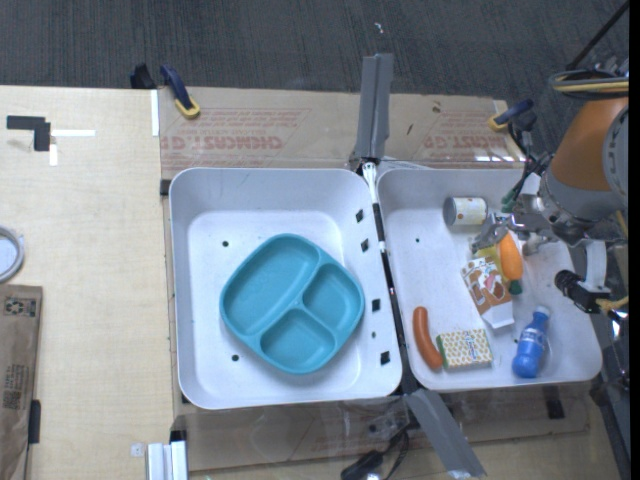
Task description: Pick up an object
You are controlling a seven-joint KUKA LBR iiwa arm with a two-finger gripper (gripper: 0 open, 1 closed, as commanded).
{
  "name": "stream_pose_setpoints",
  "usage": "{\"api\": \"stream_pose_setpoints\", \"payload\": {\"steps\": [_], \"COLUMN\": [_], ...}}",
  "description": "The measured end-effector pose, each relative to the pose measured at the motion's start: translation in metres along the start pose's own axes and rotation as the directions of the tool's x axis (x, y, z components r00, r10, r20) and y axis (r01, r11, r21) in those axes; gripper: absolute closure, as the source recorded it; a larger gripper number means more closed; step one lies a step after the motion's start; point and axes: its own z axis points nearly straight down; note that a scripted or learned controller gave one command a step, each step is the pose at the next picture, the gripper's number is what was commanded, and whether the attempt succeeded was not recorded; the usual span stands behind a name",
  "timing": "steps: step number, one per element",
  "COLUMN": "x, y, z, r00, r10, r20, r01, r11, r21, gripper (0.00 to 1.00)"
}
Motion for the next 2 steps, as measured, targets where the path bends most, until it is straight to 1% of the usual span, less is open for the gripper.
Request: {"api": "stream_pose_setpoints", "payload": {"steps": [1, 2], "x": [-0.001, 0.058], "y": [0.002, 0.007], "z": [-0.012, -0.13], "r00": [1.0, 1.0], "r10": [-0.002, -0.008], "r20": [0.003, 0.001], "r01": [0.002, 0.008], "r11": [1.0, 1.0], "r21": [-0.005, 0.001], "gripper": [1.0, 1.0]}}
